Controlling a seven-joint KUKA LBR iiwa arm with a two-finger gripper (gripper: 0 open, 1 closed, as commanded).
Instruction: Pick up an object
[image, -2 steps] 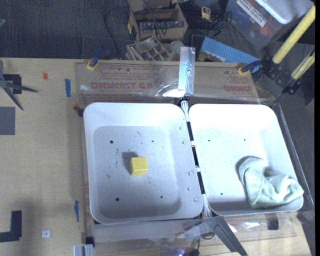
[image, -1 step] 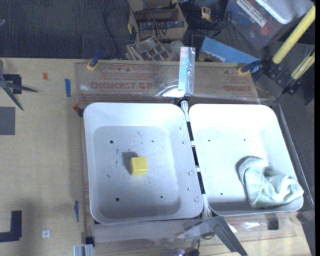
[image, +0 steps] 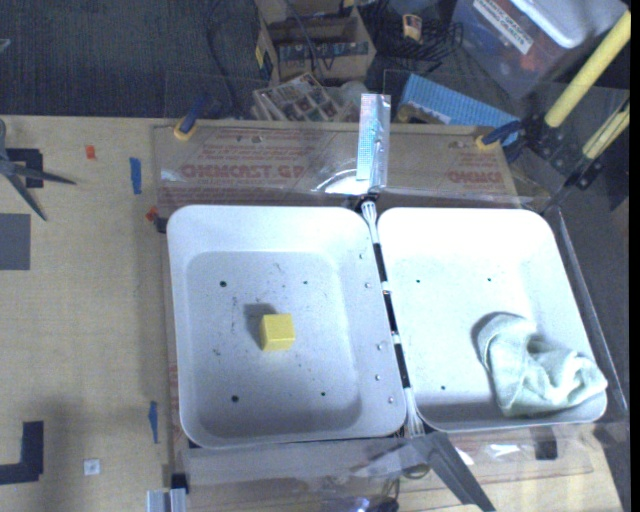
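Note:
A small yellow block (image: 277, 331) lies on the floor of the left white bin (image: 190, 240), a little left of its middle. A crumpled pale cloth (image: 535, 367) rests in the near right corner of the right white bin (image: 450, 230), partly draped against the bin's wall.
A clear plastic sheet and an upright metallic strip (image: 373, 140) stand behind the bins. Clamps, cables and boxes crowd the far edge of the bench. A yellow bar (image: 590, 65) slants across the top right corner. Bare wooden benchtop (image: 70, 320) lies to the left.

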